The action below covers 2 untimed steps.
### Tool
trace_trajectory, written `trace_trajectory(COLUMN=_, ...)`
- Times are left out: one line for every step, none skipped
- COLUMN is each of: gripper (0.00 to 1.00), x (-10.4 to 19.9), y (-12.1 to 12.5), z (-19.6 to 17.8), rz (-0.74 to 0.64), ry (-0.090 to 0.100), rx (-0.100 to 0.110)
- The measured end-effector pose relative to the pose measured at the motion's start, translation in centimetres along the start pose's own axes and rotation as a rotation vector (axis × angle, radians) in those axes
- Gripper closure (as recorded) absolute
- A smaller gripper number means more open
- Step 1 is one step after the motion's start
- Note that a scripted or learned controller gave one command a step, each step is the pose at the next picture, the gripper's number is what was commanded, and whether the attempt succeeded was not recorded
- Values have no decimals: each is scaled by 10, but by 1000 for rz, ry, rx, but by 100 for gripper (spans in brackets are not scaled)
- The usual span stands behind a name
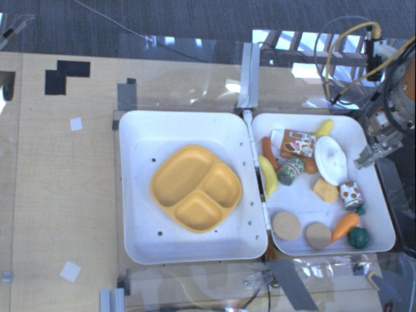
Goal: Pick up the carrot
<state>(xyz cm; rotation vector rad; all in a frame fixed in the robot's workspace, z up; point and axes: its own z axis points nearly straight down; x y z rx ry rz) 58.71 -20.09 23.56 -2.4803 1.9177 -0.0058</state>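
The carrot (344, 225) is a small orange cone lying in the front right corner of the right bin (380, 239). Its thick end points to the back right, and a dark green leafy piece (358, 238) touches it. My gripper (368, 155) hangs at the right bin's right rim, well behind the carrot, with nothing visibly in it. The arm above it, with its cables, enters from the upper right.
The right bin also holds a banana (268, 176), a red sausage (269, 151), a carton (296, 143), a white dish (331, 160), a spotted cup (351, 195), a cracker (325, 189) and two tan discs (286, 225). A yellow divided plate (196, 187) sits in the left bin (136, 239).
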Motion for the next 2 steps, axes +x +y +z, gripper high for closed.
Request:
trace_trajectory(gripper=100, x=15, y=-83, z=-22, rz=-131, ry=0, rx=3)
trace_trajectory(gripper=100, x=16, y=-82, z=-33, rz=-268, ry=1, rx=2)
